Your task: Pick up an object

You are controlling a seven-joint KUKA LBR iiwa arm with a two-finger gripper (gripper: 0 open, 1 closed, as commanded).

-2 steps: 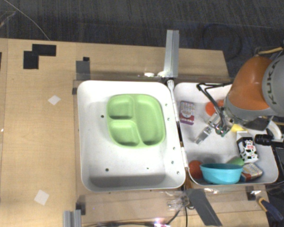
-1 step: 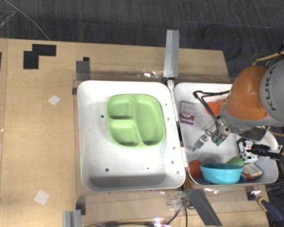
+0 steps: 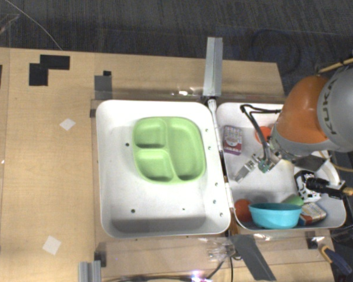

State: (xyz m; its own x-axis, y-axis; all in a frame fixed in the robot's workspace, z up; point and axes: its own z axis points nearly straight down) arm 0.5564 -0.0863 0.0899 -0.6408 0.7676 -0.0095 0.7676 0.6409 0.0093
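A grey KUKA arm with an orange band (image 3: 309,113) reaches from the right of the frame over the right-hand shallow white bin (image 3: 282,184), its two-finger gripper (image 3: 256,166) hanging at the bin's centre; whether it is spread or pinched cannot be told. A small purple-and-white packet (image 3: 232,140) lies just up and left of the gripper, long axis running up the frame. A turquoise plastic bowl (image 3: 275,215) and red ball (image 3: 242,207) sit below it. The left white bin (image 3: 115,157) carries a green compartment tray (image 3: 167,148).
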